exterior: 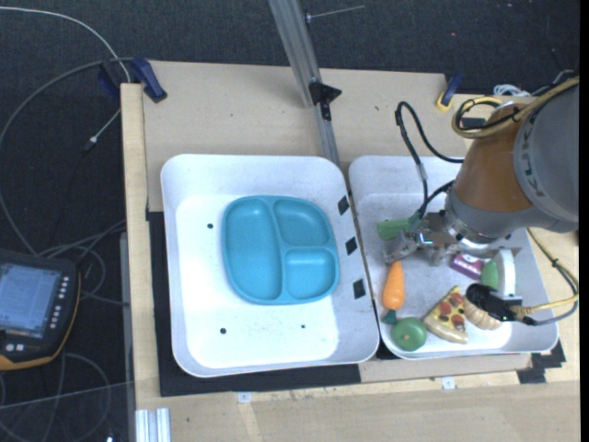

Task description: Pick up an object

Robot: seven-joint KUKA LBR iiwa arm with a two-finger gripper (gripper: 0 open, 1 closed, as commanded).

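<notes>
Pincer (419,238) is hovering low in the right bin (368,178), state hard to tell. Toy carrot (394,286) is lying just beneath it, pizza slice (448,316) and green ball (409,335) crowding the bin's near edge. Blue divided plate (279,249) is sitting in the left bin (184,182).

We read this as a robotics lab: plywood bench (276,90) on dark carpet (55,109), loose cables (55,26), teach pendant (32,307), two white bins (184,191), toy food (448,316).
</notes>
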